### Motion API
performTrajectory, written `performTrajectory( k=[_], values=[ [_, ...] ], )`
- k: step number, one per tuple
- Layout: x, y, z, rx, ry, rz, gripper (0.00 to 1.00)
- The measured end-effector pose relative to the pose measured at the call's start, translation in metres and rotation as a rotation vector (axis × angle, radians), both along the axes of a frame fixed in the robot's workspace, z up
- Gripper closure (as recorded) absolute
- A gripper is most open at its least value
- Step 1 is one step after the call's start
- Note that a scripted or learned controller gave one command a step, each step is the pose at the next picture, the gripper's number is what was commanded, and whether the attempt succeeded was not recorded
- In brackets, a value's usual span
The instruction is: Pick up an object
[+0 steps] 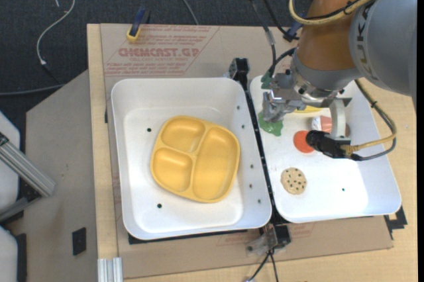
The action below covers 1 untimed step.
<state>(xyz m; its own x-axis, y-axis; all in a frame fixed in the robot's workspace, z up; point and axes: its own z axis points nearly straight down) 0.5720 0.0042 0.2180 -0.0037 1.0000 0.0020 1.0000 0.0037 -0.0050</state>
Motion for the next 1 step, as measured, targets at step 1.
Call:
performTrajectory(
  k=[1],
  values=[
    [-0.0294, 0.0554, -0.0008, 0.000, 0.000, 0.001, 1.00]
  ],
)
